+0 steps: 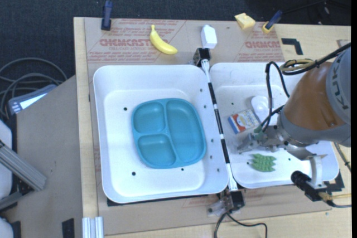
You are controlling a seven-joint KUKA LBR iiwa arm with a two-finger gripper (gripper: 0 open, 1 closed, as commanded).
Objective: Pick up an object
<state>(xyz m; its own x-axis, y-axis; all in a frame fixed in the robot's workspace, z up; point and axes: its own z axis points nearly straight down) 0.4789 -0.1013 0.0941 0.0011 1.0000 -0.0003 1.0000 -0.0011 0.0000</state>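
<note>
Hand [249,142] is low in the right shallow white plastic bin [329,167], sitting between the small red/white/blue printed carton [242,121] and the green ridged leaf-shaped toy [263,163]. Can't tell if it's open or closed, wrist blocks the view, and nothing visibly gripped.

Candidates in right bin: carton just up-left of hand, green toy just below it, white rounded obj [259,104] further back near the carton. Left white bin [106,136] has only the teal plastic divided plate [167,132], well apart from the arm.

Risks imo:
- Hand lands in the gap btwn carton and toy → closes on air.
- Carton lies flat and tilted; an edge-on grab prob pushes it toward the center divider instead of lifting.
- Green toy is thin/flat, fingers may skid over it.
- Black cable [271,92] loops near the wrist, could snag or drag on retract.

Yellow banana [162,42] and yellow wedge block [244,21] sit on the counter [83,120] outside the bins, not relevant.
</note>
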